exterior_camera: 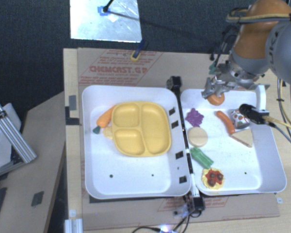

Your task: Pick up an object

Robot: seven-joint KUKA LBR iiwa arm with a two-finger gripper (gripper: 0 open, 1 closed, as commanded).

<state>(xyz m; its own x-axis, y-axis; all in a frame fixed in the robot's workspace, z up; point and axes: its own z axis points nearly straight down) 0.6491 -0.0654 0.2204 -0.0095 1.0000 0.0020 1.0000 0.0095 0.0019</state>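
Left bin (94, 178): it carries a yellow divided plate (138, 128), with a toy carrot (105, 116) lying against the plate's left edge. Nothing here is being worked on.

Right bin (269, 166): toward its left side lie a purple piece (194, 116), a pale round disc (198, 136), a green piece (202, 157) and a small pizza slice (213, 177). Further right lie a red sausage-shaped piece (225, 121) and a tan wedge (243, 138).

At the far edge of the right bin the hand (214, 92) stands directly over a small orange object (216, 99), which shows just beneath the metal fingers and appears to be in contact with them. Whether the fingers are parted or closed on it cannot be told from this angle, so no hold is confirmed.

Assessment: the step in hand is the grasp itself, with the orange object the likely target. The next move calls for a firm closure, if not already made, followed by a straight lift clear of the bin floor; the object looks rounded and may slip out sideways.
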